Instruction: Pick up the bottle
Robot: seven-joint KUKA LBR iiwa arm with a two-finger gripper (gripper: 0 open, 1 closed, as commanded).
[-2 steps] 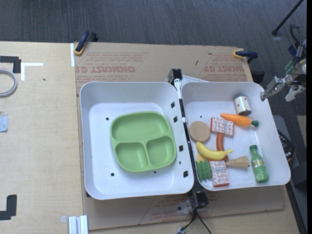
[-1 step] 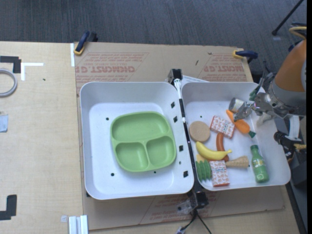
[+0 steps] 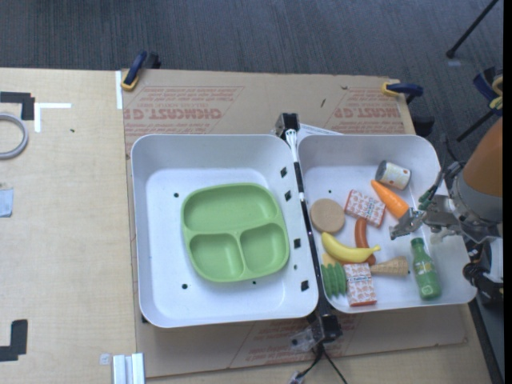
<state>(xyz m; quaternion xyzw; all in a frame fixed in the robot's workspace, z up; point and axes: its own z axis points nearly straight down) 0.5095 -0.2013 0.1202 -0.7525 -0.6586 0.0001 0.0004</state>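
The green bottle [image 3: 425, 269] lies in the front right corner of the right bin [image 3: 448, 298], its cap pointing toward the back. My gripper [image 3: 410, 221] hangs just behind and left of the cap, over the bin's right side, close to the tip of the orange carrot [image 3: 390, 198]. Its fingers look spread, with nothing between them. The arm's orange band [image 3: 490, 166] reaches in from the right edge.
The right bin also holds a grey can [image 3: 394, 174], a red box [image 3: 365, 207], a round cookie [image 3: 326, 215], a sausage [image 3: 362, 232], a banana [image 3: 348, 250], a cone [image 3: 390, 268] and another red box [image 3: 361, 285]. A green divided plate [image 3: 235, 232] sits in the left bin [image 3: 152, 214].
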